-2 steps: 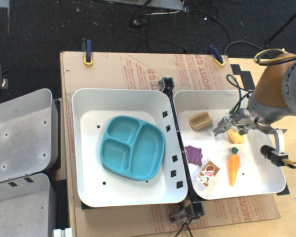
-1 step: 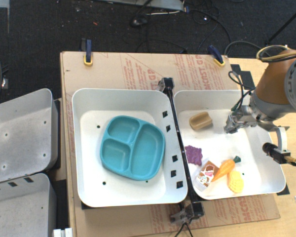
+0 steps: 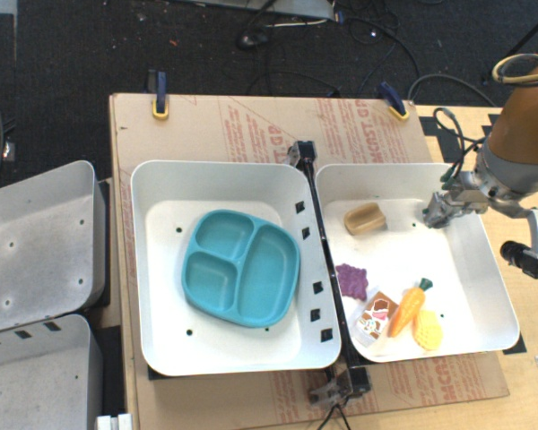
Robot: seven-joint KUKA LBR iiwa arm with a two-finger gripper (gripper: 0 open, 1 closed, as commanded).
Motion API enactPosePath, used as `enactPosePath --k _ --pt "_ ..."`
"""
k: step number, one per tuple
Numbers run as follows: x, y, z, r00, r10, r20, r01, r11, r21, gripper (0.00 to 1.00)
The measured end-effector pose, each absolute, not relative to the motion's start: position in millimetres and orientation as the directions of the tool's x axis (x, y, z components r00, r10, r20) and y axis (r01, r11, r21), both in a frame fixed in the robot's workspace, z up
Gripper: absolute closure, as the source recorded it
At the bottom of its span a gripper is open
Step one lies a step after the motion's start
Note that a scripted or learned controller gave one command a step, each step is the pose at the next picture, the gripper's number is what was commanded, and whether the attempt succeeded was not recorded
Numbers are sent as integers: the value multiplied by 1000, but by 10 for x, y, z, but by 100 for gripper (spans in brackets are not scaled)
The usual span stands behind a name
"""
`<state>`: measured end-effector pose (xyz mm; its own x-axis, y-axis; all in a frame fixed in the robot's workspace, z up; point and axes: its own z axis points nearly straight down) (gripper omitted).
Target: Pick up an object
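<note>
In the camera view, the arm (image 3: 520, 141) is reaching in from three o'clock, and its pincer (image 3: 437, 211) is hanging low over the right bin (image 3: 484, 267), near that bin's twelve-to-one o'clock corner. Whether the pincer is released or clenched, I cannot tell; nothing is sitting visibly in it.

The nearest candidate is the tan block (image 3: 365, 219), lying on the bin floor just at nine o'clock from the pincer, apart from it. Its long axis is running roughly from nine to three o'clock, tilting slightly up toward three. Lower down, toward six o'clock in the same bin, a purple piece (image 3: 351, 280), a small printed box (image 3: 377, 316), a toy carrot (image 3: 409, 306) and a yellow toy (image 3: 428, 331) are crowding together. The carrot is pointing its green top toward one o'clock, its body lying along a one-to-seven line and touching the box and the yellow toy.

The left bin (image 3: 152, 267) is holding a teal divided plate (image 3: 240, 268).

To do this step well, the tan block is looking like the cleanest pick: it is lying alone. The arm would want to be sliding toward nine o'clock, centring above the block, closing across its short side, then descending straight.
</note>
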<state>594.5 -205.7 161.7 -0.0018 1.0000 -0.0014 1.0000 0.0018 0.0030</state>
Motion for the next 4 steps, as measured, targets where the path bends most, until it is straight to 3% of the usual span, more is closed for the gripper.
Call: enactPosePath --k 2,4 --pt "5952 -1986 2492 -2 1000 -1 1000 2 3 100" --pt "5776 -955 2418 -5 1000 0 1000 5 -2 100"
